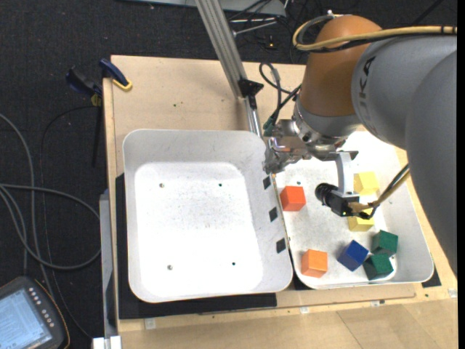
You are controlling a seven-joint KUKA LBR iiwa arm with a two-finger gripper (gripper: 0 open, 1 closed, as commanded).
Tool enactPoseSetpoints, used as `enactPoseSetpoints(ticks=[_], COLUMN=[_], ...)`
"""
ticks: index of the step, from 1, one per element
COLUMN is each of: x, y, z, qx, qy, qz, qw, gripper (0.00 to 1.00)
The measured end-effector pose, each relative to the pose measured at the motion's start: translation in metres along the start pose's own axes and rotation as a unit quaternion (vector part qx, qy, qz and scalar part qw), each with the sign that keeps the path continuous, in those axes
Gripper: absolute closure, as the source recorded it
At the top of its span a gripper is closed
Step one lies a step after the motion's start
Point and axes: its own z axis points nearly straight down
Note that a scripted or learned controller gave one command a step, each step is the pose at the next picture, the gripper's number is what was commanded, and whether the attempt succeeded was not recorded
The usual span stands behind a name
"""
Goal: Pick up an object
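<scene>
The gripper [278,153] hangs at the left rim of the right bin [416,264], a shallow, glossy white tray with rounded corners. Whether it is open or closed, or grips anything, I cannot tell. Just beside it, a red cube [293,198] lies on the bin floor. Toward the front lie an orange cube [314,262], a blue cube [354,255] and two green cubes [378,267], close together. Two yellow blocks [365,183] sit further back. The speckled left bin [192,217] rests on the pale wooden bench [182,86].
</scene>
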Motion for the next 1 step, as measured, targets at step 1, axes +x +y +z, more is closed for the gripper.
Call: enactPoseSetpoints(ticks=[1], x=[0.0521], y=[0.0087], z=[-0.0133], qx=[-0.002], qy=[0.0], qz=[0.0], qw=[1.0], gripper=[1.0])
